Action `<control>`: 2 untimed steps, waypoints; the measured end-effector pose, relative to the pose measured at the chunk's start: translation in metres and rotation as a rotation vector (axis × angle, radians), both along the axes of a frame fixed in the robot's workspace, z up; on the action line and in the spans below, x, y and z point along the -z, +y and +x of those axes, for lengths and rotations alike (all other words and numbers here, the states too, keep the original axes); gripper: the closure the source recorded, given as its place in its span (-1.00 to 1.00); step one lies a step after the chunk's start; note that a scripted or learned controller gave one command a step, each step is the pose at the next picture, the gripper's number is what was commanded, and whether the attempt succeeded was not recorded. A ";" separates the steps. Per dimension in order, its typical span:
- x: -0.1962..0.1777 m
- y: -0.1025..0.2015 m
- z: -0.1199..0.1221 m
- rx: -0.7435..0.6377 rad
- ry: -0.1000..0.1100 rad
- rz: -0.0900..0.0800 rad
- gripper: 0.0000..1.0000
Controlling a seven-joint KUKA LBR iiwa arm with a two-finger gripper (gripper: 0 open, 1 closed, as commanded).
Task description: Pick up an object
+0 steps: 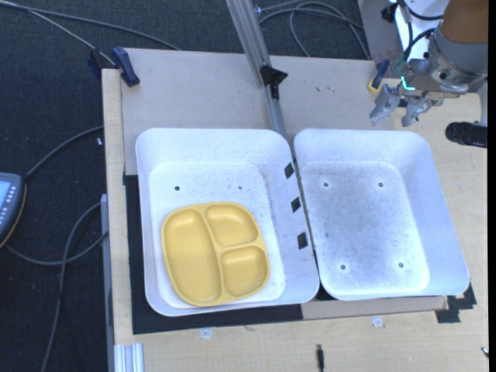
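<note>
A yellow divided plate (215,251) with three compartments lies flat in the front part of the left white bin (155,161). My gripper (397,111) hangs at the upper right, over the bench just behind the far rim of the right white bin (442,208). Its two grey fingers point down and stand apart, with nothing between them. The gripper is far from the plate, across both bins.
A slanted metal pole (252,37) runs from the top down to the gap between the bins. A blue clamp (124,64) sits at the bench's back left corner. Cables lie on the dark floor to the left and behind.
</note>
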State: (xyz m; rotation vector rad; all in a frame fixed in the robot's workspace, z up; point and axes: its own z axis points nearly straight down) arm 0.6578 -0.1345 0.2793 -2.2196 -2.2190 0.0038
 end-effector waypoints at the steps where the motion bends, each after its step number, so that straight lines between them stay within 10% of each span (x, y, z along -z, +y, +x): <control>1: -0.002 0.000 0.001 0.000 -0.003 0.000 -1.00; 2: 0.059 0.008 -0.001 -0.002 0.004 0.001 -1.00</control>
